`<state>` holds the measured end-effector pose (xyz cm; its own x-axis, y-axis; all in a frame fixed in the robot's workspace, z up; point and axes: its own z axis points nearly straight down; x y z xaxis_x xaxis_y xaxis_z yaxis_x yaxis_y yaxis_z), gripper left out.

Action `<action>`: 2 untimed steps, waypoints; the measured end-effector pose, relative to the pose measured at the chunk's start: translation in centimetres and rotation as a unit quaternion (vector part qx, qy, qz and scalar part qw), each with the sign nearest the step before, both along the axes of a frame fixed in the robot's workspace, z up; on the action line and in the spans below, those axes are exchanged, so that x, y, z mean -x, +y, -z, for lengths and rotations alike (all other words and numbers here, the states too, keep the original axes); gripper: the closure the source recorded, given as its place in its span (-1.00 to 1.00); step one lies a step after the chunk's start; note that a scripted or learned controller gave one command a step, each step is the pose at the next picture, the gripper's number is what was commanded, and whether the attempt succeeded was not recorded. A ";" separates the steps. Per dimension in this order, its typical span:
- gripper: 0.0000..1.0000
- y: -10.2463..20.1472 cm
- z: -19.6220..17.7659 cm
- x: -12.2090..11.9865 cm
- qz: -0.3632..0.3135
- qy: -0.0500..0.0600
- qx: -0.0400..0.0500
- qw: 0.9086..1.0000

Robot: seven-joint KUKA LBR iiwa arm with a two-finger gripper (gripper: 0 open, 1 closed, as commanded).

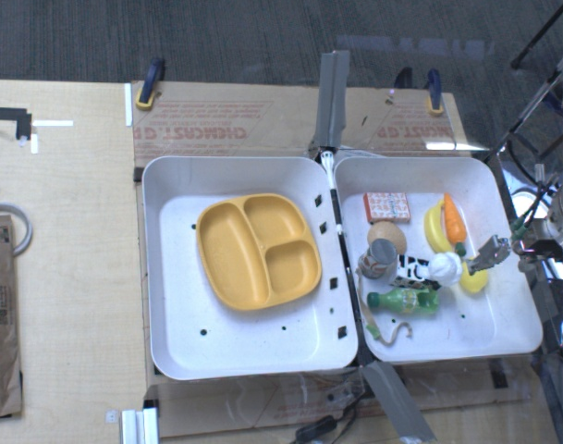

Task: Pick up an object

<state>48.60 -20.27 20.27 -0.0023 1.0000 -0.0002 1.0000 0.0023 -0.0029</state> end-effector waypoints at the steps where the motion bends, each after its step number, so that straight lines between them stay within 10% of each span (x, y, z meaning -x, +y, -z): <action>1: -1.00 -1.0 5.6 -2.3 -0.025 -0.002 0.000 1.000; 2: -1.00 -1.5 11.1 -6.6 -0.176 -0.001 -0.002 0.984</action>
